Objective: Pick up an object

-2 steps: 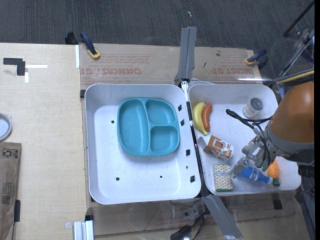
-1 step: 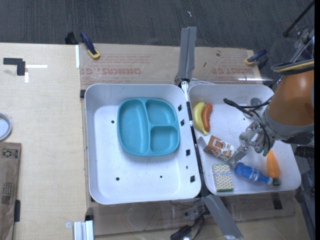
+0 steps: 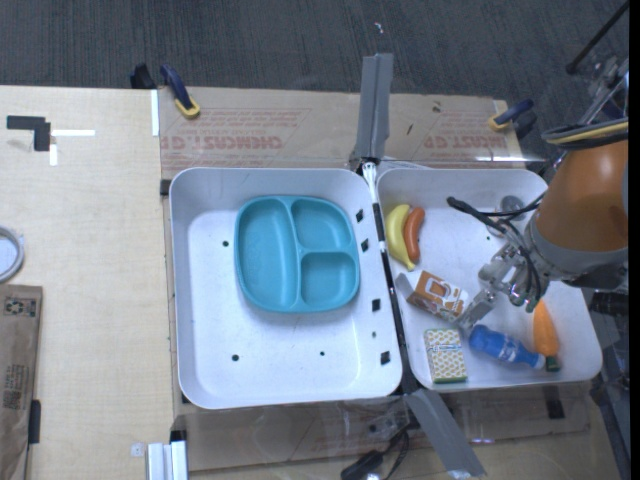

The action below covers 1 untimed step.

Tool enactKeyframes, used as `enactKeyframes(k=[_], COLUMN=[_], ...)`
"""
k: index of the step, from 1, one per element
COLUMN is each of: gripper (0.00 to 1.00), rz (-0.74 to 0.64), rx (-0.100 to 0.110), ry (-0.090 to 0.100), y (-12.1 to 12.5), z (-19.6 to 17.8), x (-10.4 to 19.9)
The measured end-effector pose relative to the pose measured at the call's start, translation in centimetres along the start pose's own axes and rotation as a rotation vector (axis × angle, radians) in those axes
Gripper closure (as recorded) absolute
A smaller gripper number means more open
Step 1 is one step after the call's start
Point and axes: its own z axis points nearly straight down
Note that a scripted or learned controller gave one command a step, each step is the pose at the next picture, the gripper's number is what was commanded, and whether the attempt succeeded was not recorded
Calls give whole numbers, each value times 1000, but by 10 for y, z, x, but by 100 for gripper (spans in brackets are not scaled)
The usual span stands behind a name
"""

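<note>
Bins sit side by side on the bench, and the right bin (image 3: 520, 183) serves as the landmark here. Left of it, sharing a wall, is the left bin (image 3: 200, 298), which holds a teal divided plate (image 3: 297, 253) lying flat near its middle.

Inside the right bin, a banana (image 3: 398, 234) and a red-orange sausage-like piece (image 3: 414, 232) lie touching each other near its upper left corner. Below them, in the bin's left half, an orange-and-white carton (image 3: 439, 293) lies tilted. At the bin's lower left corner rests a small box with a green dotted face (image 3: 445, 356). A blue bottle (image 3: 505, 348) lies on its side along the bin's lower edge, and a carrot (image 3: 544, 328) lies just right of it, near the lower right corner.

The arm (image 3: 588, 203) reaches in over the bin's right side, its orange band above the wrist. The gripper (image 3: 478, 311) hangs low in the bin's middle, between the carton and the bottle, just above the bottle's left end. Whether its fingers are apart or together cannot be told, and nothing is seen held between them.

Beyond the bin's far edge, a blue-and-yellow clamp (image 3: 510, 117) grips the brown cardboard (image 3: 280, 133) lining the bench.
</note>
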Motion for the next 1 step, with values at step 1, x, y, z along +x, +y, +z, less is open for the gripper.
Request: enactKeyframes(k=[1], gripper=[100], rz=[4], rx=[-2], ry=[-3], y=[0], z=[-9], x=[-1])
